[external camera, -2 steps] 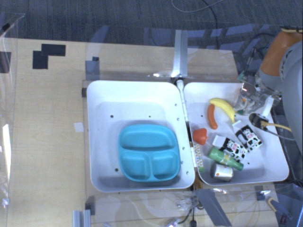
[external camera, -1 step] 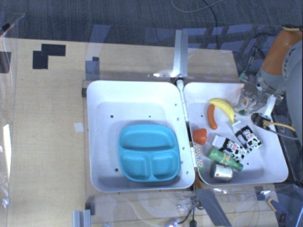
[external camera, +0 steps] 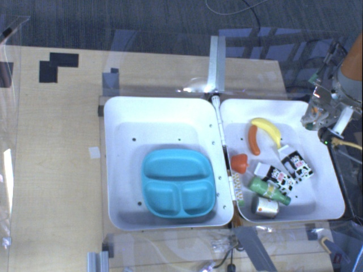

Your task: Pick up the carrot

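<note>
Dark grey carpet runs behind a pale wooden bench that carries two shallow white bins side by side. From my remote seat I see the left bin holding a blue divided plate near its front edge. Inside the right bin, the carrot lies near the middle, toward the rear, just beside a yellow banana on its right. Close to that bin's left wall sits a small red-orange piece; toward the front edge lie a green bottle, a metal can and two black-and-white patterned cartons. My gripper hovers over the right bin's rear right corner, well apart from the carrot, with nothing visibly held; how far it is spread I cannot tell.
</note>
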You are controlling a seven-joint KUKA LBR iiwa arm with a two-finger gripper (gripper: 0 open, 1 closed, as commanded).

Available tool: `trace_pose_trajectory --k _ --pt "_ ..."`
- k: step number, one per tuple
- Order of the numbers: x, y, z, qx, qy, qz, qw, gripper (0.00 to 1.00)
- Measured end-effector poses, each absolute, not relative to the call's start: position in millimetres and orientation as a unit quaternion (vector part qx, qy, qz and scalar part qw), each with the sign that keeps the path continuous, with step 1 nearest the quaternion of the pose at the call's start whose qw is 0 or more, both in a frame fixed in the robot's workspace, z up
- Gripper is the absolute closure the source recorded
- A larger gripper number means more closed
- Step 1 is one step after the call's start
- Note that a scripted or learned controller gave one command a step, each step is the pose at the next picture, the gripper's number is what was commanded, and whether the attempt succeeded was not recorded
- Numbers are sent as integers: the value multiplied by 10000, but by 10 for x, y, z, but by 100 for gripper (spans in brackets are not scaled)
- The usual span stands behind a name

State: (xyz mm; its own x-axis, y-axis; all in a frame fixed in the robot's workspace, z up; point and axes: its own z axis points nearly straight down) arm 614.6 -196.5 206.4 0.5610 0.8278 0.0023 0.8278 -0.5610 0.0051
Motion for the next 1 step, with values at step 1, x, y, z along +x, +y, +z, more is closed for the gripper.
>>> trace_pose_trajectory --k 1 --pt "6027 -1964 1310 8794 4760 2 -1 100"
